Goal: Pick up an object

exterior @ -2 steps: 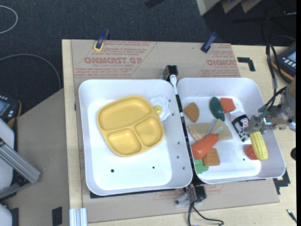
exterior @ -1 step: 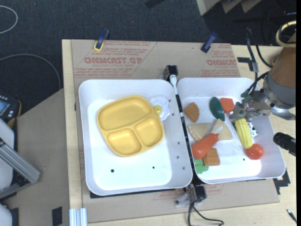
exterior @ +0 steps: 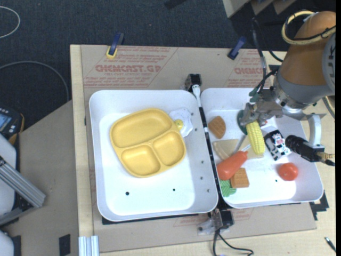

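In the right bin (exterior: pixel 306 193), nearest the camera, a waffle-like brown piece (exterior: pixel 240 178) sits beside a green scrap (exterior: pixel 227 188), with a carrot (exterior: pixel 233 164) slanting just above them and a tomato (exterior: pixel 288 172) off to the right. Further back lies the corn cob (exterior: pixel 256 137), and the gripper (exterior: pixel 253 119) hangs directly over its upper end. To do this step well, the descent should stay centred on the cob's width, so that the fingers straddle it and do not nudge it toward the pale wedge (exterior: pixel 226 147) alongside. How the jaws stand I cannot tell, nor whether they touch the cob. Beyond, the left bin (exterior: pixel 101 143) carries a yellow divided tray (exterior: pixel 146 142).
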